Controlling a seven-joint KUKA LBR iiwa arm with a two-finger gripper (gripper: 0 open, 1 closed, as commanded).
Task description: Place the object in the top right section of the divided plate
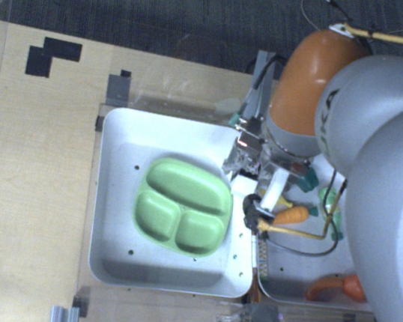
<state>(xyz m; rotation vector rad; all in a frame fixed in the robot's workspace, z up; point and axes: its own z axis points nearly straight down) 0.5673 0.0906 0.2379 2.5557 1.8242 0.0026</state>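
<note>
Pale bench [26, 167], white left bin [103, 255]. The green divided plate [183, 205] sits mid-bin. The tool [240, 163] hangs over that bin's right edge, just beside the plate's upper right corner; spread or pressed together, cannot tell. An orange carrot [291, 215] lies in the right bin [280, 286], near the tool, off the plate. An orange object [333, 287] lies lower, partly hidden by the arm.

left bin [104, 202]: bare floor on all 4 sides of the green divided plate [183, 207], widest at the left and near edges. arm [385, 148] overhangs the shared wall and most of the right bin [280, 289], crowding the plate's far right corner.
</note>
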